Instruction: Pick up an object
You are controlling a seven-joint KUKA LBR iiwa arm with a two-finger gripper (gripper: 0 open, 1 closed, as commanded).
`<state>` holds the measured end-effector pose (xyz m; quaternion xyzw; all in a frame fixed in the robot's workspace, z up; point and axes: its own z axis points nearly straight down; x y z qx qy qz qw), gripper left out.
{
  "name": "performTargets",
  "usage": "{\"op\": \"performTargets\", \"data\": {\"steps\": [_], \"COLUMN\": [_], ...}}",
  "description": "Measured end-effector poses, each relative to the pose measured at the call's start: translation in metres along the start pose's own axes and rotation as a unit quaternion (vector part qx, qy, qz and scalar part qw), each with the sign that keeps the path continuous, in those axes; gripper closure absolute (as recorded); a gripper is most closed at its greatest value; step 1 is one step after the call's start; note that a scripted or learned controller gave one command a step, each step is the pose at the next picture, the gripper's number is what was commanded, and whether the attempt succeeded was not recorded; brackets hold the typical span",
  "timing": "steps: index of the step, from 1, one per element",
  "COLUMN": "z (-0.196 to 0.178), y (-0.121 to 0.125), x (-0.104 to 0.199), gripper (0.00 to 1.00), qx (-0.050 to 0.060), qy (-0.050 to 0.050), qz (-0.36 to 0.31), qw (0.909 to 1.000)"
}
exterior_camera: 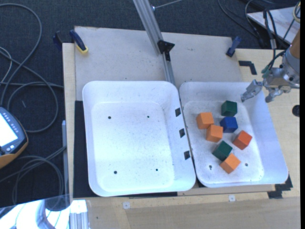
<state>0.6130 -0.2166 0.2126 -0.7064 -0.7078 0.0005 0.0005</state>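
Observation:
Several small cubes lie in the right bin [272, 142]: orange ones [205, 120] [214, 133] [230, 163], a red-orange one [242, 140], a blue one [229, 123] and two green ones [229, 108] [222, 150]. My gripper [258, 97] hangs over the bin's upper right corner, to the right of the top green cube and apart from it. Its fingers [248, 92] are spread open with nothing between them.
The left bin [95, 128] lies beside the right one, with a row of black clips [181, 132] on the shared rim. A slanted metal bar [152, 27] runs from the top down to the bins' junction. Blue clamps [78, 41] [233, 46] sit at the board's far corners.

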Motion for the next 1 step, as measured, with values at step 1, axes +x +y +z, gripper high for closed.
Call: {"op": "performTargets", "data": {"steps": [1], "z": [0.011], "y": [0.0416], "x": [-0.001], "gripper": [0.0], "qx": [-0.003], "qy": [-0.001], "qz": [0.0], "qw": [1.0]}}
